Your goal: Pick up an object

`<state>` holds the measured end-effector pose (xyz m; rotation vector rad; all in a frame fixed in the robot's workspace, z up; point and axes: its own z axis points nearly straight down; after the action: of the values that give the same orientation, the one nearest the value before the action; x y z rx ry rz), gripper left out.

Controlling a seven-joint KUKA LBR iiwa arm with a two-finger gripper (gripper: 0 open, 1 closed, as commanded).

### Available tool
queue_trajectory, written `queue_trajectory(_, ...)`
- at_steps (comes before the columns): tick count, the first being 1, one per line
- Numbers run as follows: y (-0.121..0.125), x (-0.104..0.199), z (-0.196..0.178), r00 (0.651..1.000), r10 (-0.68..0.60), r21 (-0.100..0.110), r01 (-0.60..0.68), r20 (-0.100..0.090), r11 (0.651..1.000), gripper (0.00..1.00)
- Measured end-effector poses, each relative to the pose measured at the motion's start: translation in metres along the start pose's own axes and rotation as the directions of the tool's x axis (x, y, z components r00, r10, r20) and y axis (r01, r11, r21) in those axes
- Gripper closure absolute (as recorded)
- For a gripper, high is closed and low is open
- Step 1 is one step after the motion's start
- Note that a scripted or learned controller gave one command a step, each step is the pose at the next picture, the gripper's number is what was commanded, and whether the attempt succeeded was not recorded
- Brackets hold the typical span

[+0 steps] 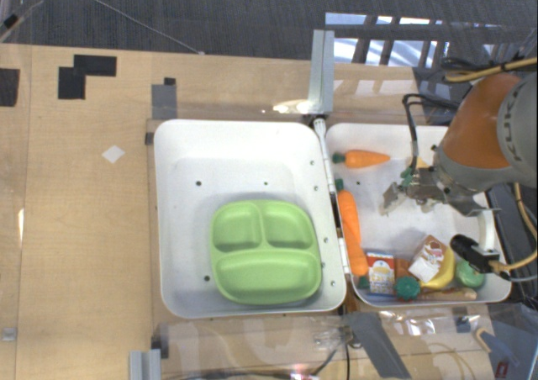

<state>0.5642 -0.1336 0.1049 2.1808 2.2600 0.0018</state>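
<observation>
Camera view has my gripper (414,193) hovering mid-right over the right bin (380,296), fingers apart and holding nothing, so I judge the next move is dropping onto the carrot (366,159).

Bright, even light; glare top centre; perhaps slight softness.

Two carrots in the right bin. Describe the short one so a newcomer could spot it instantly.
Start at the right-hand white bin, the one the grey and orange arm reaches into. Look along its far wall, near the corner next to the divider between the bins: the short carrot lies there crosswise, alone. The long carrot instead runs lengthwise along the divider toward the pile of toys at the near end.
</observation>
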Motion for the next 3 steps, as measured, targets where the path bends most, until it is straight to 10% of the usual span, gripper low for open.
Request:
queue_trajectory(1, 0.037, 0.04, 0.013, 0.958, -0.286, -0.014, 0.286, 0.006, 0.958, 0.0)
queue_trajectory(3, -0.065, 0.047, -0.017, 0.941, -0.339, -0.002, 0.339, 0.0, 0.941, 0.0)
